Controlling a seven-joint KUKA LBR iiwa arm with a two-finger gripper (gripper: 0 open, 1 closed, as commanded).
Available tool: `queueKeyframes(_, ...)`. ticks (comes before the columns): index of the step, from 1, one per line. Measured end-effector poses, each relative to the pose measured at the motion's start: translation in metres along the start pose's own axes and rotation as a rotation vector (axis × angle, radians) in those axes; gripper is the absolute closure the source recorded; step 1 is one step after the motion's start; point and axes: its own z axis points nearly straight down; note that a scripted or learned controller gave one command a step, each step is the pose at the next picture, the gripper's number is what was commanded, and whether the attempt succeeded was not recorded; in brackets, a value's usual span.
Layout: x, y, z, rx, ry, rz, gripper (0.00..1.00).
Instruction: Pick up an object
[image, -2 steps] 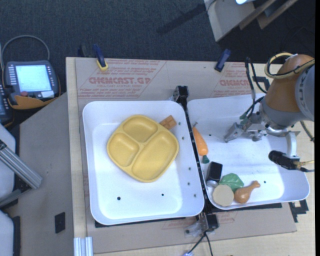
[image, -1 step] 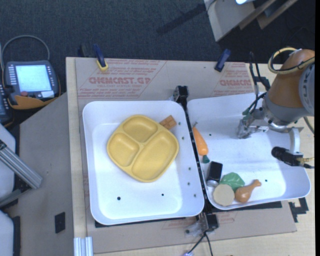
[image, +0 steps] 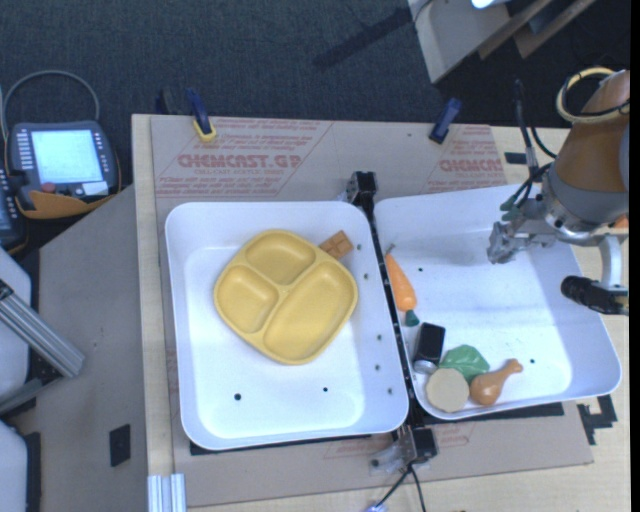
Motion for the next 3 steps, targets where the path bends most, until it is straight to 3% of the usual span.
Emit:
queueKeyframes(1,-0.001,0.002,-0.054,-0.002,-0.001,-0.001,1.0)
queueKeyframes(3,0.098,0.004,-0.058,0.008,0.005,-0.006,1.0)
